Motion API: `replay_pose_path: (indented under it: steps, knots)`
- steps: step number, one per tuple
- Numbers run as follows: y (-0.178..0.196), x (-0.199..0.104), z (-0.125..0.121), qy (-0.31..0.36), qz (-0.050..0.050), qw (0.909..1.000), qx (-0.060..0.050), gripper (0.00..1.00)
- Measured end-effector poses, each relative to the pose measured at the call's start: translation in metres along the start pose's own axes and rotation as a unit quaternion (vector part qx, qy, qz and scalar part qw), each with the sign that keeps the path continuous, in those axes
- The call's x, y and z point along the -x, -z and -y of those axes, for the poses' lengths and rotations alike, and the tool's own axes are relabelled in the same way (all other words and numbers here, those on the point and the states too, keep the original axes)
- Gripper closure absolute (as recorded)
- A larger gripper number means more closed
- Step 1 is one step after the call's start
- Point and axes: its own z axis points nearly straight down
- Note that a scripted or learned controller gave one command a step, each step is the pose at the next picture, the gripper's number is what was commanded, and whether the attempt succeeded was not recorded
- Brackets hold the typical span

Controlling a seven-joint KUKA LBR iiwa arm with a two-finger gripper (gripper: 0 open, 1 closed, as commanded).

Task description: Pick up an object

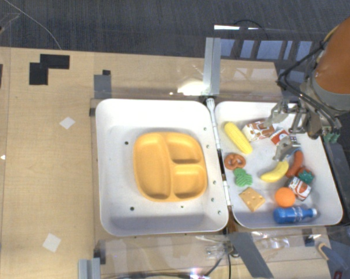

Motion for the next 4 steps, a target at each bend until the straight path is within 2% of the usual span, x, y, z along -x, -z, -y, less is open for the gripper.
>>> replay_pose_path:
  steps: [1,2,3,4]
  knots:
    - [-0.045,0.053,0.076,0.055,-0.001,0.9985,0.0,0.0]
    - [-0.042,0.055,0.074,0.056,0.001,0.9984,0.0,0.0]
    - [-0.12,0.07,0.096,-0.24,-0.001,0.9707,-0.001,0.0]
    - [-0.175,0.076,0.108,-0.502,0.0,0.8647,-0.001,0.0]
